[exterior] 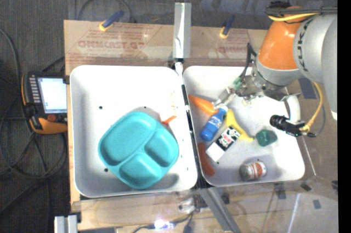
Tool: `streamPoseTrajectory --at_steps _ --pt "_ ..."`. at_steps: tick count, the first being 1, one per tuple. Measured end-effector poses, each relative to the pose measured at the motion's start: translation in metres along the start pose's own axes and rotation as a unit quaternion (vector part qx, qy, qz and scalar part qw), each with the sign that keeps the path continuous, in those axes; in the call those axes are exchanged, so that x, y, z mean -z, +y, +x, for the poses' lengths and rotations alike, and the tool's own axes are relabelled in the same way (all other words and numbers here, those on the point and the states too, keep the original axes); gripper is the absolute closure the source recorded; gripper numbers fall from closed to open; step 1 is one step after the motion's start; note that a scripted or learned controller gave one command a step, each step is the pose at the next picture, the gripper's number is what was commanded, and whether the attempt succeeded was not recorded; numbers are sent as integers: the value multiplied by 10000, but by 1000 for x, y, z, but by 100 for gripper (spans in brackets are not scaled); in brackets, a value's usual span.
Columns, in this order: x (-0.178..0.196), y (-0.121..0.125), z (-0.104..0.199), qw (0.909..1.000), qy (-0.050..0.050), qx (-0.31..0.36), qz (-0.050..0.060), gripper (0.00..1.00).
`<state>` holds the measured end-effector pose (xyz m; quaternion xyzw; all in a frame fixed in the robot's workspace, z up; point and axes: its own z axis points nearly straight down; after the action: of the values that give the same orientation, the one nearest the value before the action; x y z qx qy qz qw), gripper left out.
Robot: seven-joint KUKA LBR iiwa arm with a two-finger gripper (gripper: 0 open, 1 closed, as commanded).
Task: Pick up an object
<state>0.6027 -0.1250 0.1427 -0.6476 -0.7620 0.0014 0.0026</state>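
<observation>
My gripper hangs over the back middle of the right bin, below the arm's orange band. Just in front of it lie a blue bottle with a white cap, an orange carrot-shaped piece and a yellow banana-shaped piece. A black-and-white box lies under the bottle's end. A small teal object and a silver can with a red band sit further front right. I see nothing held in the gripper.
The left bin holds a teal divided plate and a small orange scrap. A red-orange item lies against the right bin's left wall. A black cable fitting hangs beside the arm. A tablet sits at far left.
</observation>
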Motion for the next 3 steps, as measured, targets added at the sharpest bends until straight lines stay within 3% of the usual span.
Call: streamPoseTrajectory --at_steps 1,2,3 --pt "20 -15 -46 10000 -10 -7 -19 0" --pt "-38 -17 -23 9992 -3 405 -10 0" --pt "-32 -17 -22 9992 12 408 4 100"
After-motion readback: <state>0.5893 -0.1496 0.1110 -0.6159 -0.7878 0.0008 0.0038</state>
